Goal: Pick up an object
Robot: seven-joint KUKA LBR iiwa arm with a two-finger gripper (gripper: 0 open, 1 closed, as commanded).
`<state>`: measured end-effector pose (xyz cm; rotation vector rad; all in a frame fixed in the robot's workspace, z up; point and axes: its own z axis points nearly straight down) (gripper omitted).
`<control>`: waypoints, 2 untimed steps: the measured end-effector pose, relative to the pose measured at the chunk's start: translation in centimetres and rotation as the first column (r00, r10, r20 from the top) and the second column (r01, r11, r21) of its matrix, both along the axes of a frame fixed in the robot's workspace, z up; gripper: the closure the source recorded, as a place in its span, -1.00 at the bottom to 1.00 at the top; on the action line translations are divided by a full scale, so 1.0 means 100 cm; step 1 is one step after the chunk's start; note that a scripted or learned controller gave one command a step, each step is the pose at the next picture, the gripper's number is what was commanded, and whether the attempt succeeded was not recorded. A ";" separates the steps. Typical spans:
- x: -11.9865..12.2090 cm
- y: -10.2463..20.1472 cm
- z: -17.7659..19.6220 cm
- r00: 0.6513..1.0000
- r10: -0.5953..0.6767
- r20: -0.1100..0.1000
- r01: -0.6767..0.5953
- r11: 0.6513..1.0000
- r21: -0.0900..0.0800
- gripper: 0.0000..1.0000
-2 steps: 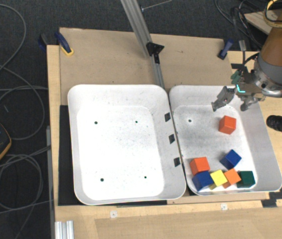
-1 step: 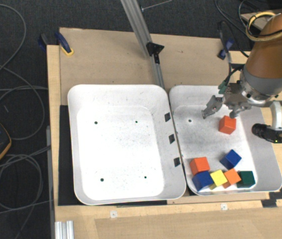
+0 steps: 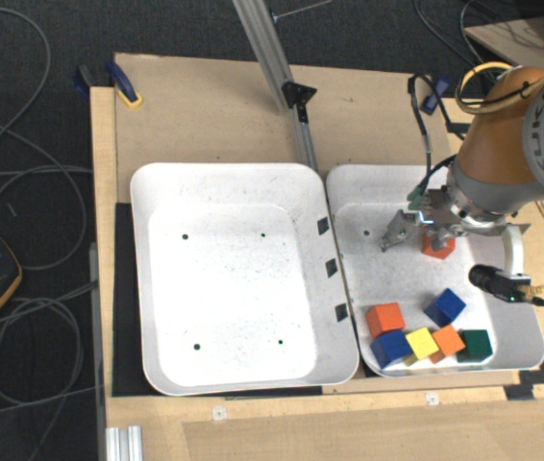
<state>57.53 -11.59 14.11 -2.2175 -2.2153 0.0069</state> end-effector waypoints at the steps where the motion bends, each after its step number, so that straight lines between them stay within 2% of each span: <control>1: -0.001 0.001 -0.044 1.000 0.001 0.001 -0.001 1.000 0.000 -1.00; 2: 0.001 0.001 -0.030 1.000 0.001 0.009 -0.001 1.000 0.000 1.00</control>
